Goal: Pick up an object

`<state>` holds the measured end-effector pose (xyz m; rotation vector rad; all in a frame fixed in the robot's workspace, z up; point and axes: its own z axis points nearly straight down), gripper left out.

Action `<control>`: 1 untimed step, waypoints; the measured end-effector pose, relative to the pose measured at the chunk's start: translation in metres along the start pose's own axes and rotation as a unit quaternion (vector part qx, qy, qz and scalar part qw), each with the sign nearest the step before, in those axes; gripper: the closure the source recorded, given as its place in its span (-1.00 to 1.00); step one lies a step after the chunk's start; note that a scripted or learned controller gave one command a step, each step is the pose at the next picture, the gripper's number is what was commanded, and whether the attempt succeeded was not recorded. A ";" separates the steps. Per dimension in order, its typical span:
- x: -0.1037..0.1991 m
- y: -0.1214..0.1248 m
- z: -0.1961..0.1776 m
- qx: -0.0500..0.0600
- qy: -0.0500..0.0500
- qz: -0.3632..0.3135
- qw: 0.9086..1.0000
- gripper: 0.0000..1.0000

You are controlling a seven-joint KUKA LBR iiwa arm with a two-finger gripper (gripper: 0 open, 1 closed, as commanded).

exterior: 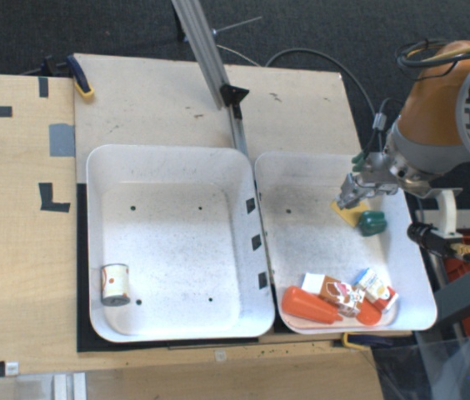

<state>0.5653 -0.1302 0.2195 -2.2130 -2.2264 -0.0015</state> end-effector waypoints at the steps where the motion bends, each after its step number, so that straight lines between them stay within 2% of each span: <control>1: 0.062 -0.013 0.003 0.001 0.000 0.000 1.000 1.00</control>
